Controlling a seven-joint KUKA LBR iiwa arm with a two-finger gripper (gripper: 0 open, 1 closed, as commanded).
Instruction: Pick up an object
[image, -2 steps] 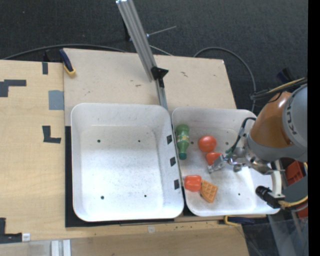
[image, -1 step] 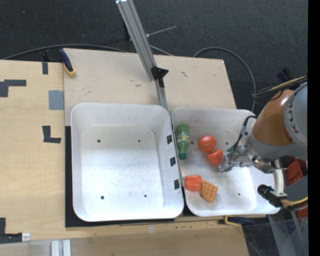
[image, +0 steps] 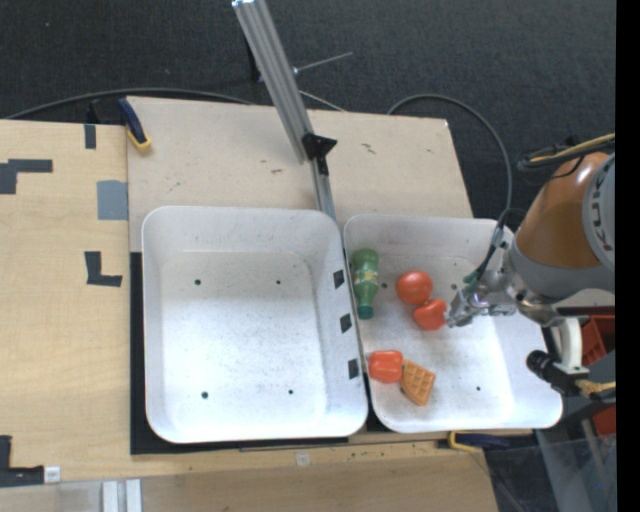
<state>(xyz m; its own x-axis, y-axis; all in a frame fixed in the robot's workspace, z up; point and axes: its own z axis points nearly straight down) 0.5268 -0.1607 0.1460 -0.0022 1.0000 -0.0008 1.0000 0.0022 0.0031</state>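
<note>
Green bottle (image: 364, 283) lies lengthwise, cap toward the bin's (image: 500, 405) near edge.

Probably robotics lab, wooden bench (image: 60, 330), white bins (image: 160, 300), cables (image: 480, 120)

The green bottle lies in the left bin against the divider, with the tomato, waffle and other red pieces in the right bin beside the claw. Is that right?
Not quite. The camera view shows the green bottle in the right bin, along its left wall, not in the left bin. The rest stands: the tomato, waffle and red pieces lie in the right bin by the claw.
</note>
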